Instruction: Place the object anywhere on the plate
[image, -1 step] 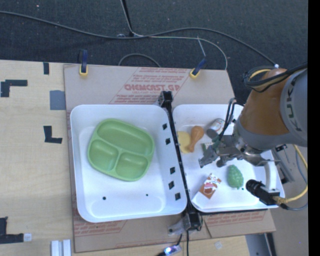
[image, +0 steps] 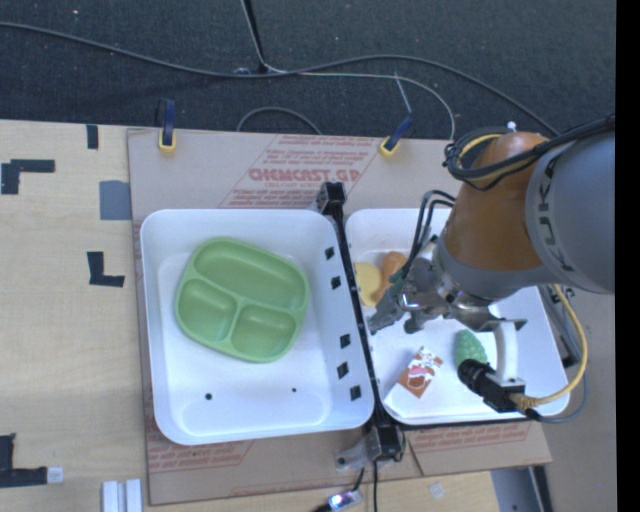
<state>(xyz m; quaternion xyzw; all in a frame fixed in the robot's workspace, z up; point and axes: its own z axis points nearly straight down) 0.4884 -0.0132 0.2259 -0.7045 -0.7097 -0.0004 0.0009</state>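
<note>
A light wooden table (image: 60, 330) bears black tape marks (image: 100, 270) near its left edge. A printed cardboard sheet (image: 290, 170) lies on it (clamped at the far edge by two clips (image: 167, 130)). Beyond, dark carpet (image: 120, 80) is crossed by cables (image: 250, 40).

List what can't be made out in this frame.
- Pincer, camera view: small and blurred under the wrist; finger state and any hold unreadable.
- Yellow and orange items: partly hidden by the arm, not identifiable.
- Green object: edge covered by the arm.
- Red-white packet: print too small to read.
</note>
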